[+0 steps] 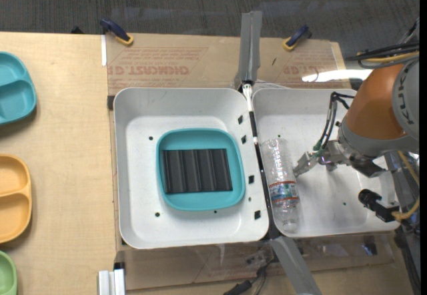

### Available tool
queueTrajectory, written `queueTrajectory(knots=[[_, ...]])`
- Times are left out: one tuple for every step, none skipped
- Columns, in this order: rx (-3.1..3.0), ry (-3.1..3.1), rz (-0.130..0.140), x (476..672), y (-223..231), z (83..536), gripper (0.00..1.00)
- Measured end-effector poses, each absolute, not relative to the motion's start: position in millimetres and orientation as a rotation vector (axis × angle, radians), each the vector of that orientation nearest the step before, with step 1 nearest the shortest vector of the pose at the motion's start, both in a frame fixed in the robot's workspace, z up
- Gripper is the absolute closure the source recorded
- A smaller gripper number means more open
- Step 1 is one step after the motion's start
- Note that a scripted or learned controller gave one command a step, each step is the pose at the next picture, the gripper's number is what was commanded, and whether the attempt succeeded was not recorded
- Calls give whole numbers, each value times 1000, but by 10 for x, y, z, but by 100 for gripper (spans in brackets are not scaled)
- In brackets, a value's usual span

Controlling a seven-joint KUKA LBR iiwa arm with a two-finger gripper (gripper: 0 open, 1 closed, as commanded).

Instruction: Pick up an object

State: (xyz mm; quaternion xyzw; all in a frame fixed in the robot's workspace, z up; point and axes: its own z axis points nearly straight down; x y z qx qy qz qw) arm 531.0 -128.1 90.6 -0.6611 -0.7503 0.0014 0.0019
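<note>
Jaws (308, 161) are hanging empty, open or closed I cannot tell, just beside the clear water bottle (281, 183) lying along the right bin's (347, 210) left wall, seemingly lining up to grab.

Bench (60, 67): light wood surface with brown cardboard (173, 63) clamped at the back. Two white bins, left (133, 153) and right (320, 207), sit side by side, touching. Teal (13, 90), orange (12, 197) and green (5, 273) trays along left edge.
</note>
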Motion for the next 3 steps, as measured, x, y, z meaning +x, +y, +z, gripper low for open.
queueTrajectory(knots=[[-2250,-2195,3,5185,-2230,1982,0],[-2249,-2198,4,5194,-2233,2070,100],[-2607,-1748,6,5073,-1579,1795,100]])
